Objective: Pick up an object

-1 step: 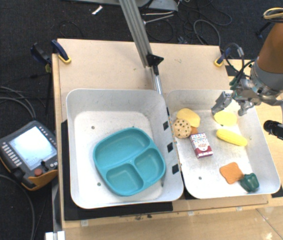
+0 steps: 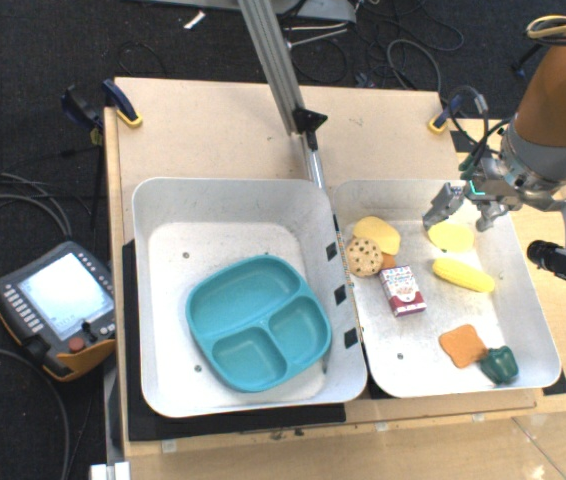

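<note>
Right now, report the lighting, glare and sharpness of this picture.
Camera view: even, soft light with faint shadows; mild glare on the glossy white right bin and on the handheld pendant's lit screen; the teal three-compartment plastic tray looks sharp; the two-finger gripper looks slightly soft.

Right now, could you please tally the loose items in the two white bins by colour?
Yellow: 3 (a round yellow chip-like piece, a pale yellow flat piece under the gripper, a long yellow banana-like piece)
Brown: 1 (speckled round cookie)
Red and white: 1 (small carton)
Orange: 1 (flat orange piece)
Green: 1 (green pepper toy)
Teal: 1 (three-compartment plastic tray)
Total: 8
</note>
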You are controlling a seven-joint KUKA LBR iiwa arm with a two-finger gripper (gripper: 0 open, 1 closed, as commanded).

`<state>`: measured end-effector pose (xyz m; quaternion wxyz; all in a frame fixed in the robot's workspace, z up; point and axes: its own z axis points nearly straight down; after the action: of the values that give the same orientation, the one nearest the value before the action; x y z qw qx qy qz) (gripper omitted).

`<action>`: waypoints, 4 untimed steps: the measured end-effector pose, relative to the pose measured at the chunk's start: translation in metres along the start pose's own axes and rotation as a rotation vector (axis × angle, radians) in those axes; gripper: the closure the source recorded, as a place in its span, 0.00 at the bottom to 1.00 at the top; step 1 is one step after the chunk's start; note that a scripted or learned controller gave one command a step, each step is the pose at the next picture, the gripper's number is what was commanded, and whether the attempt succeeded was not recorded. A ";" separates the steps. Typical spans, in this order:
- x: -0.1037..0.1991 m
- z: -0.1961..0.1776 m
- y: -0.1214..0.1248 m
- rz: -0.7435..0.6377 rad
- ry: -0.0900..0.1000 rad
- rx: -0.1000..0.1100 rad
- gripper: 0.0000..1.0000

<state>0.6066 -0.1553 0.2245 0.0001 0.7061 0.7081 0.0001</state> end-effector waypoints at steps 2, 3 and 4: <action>-0.003 0.093 -0.010 0.003 0.000 0.005 0.00; -0.003 0.128 -0.007 0.002 -0.003 -0.007 0.00; -0.003 0.119 -0.009 0.003 -0.001 -0.002 1.00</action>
<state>0.5977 -0.1580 0.1059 0.0011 0.7071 0.7071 0.0003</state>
